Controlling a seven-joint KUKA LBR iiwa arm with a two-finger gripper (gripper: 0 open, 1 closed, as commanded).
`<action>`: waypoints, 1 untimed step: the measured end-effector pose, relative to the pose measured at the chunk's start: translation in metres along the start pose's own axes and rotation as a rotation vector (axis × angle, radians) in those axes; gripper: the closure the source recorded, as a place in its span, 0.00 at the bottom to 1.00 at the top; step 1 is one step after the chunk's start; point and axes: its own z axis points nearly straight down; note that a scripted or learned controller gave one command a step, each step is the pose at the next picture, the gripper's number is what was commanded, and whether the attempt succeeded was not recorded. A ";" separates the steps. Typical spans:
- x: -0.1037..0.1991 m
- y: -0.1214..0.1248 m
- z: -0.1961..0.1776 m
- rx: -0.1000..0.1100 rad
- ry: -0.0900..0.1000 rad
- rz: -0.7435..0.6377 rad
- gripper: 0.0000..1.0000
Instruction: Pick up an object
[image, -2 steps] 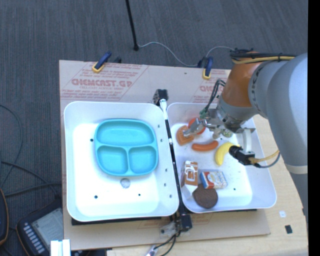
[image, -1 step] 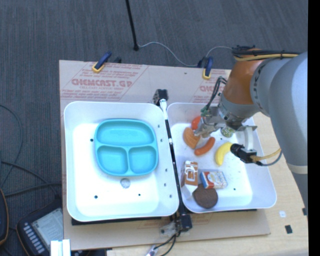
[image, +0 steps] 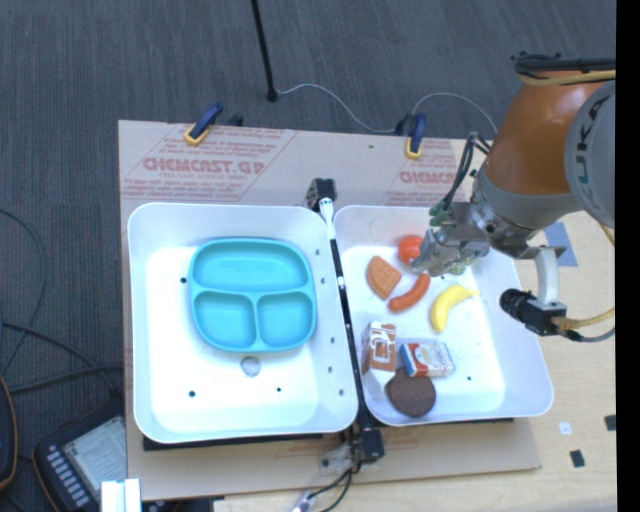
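The right bin (image: 500, 385) holds several toy foods: a red tomato (image: 408, 246), an orange bread slice (image: 382, 276), a red sausage (image: 409, 291), a yellow banana (image: 449, 304), two small cartons (image: 380, 347) (image: 427, 357) and a dark brown cookie (image: 410, 394). My gripper (image: 446, 257) hangs over the back of this bin, just right of the tomato and above the upper end of the sausage. Its tips sit between the tomato and the banana, and nothing shows between them.
The left bin (image: 170, 390) holds a light blue divided plate (image: 254, 295). A black bar (image: 338, 290) runs between the two bins. Clamps (image: 203, 123) (image: 415, 137) hold the cardboard base at the back. A black fitting with cable (image: 530, 311) sticks out over the right bin's edge.
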 end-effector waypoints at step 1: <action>0.015 0.036 0.049 0.004 0.000 0.001 1.00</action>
